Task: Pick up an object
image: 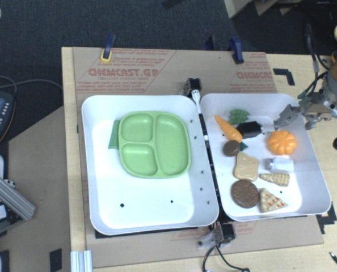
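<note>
I am looking down on two white bins sitting side by side on the bench. The left bin (pixel 100 197) is holding a green divided plate (pixel 154 143), which is lying flat toward the bin's upper half with what looks like a darker green piece (pixel 113 136) peeking out at its left edge.

The right bin (pixel 316 191) is carrying all the small items. An orange carrot (pixel 229 128) is lying at a slant near the bin's upper left, with a dark green leafy piece (pixel 239 116) just above it and a black block (pixel 249 129) just beside its right. A small brown round piece (pixel 231 148) is sitting below the carrot's tip. A tan bread slice (pixel 247 165) is resting near the middle, a dark brown round cookie (pixel 245 193) below it, and a wedge-shaped slice (pixel 271 200) just beside the cookie on the right. A pale corn-like piece (pixel 276 178) is lying above that wedge, with a small whitish-grey object (pixel 279 164) just above it (too blurred for me to identify). An orange pumpkin (pixel 282 142) is sitting toward the bin's upper right.

The gripper (pixel 293 115) is hovering over the bin's upper right corner, above the pumpkin and to the right of the black block. I cannot tell how its jaws are standing, and I am seeing nothing held in them.
</note>
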